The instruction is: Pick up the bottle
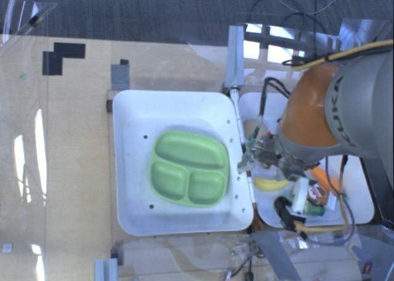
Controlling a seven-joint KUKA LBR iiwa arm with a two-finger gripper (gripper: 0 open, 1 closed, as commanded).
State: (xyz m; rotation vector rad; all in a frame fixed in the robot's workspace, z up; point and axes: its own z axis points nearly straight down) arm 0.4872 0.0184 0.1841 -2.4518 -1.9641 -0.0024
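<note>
The grey arm with its orange band reaches over the right bin [360,212] and covers most of it. My gripper [253,156] hangs low at that bin's left wall, close to the divider between the bins. Below the wrist, near the bin's front, lies what looks like the bottle [316,201], small, with a reddish-brown label and a green end, partly hidden by the robot. It sits to the right of and below the gripper, apart from it. Nothing shows between the fingers.
A yellow banana [271,183] lies just under the gripper, and an orange piece [326,179] shows beside the bottle. The left bin [132,150] holds a green divided plate [188,167]. Cables run behind the right bin.
</note>
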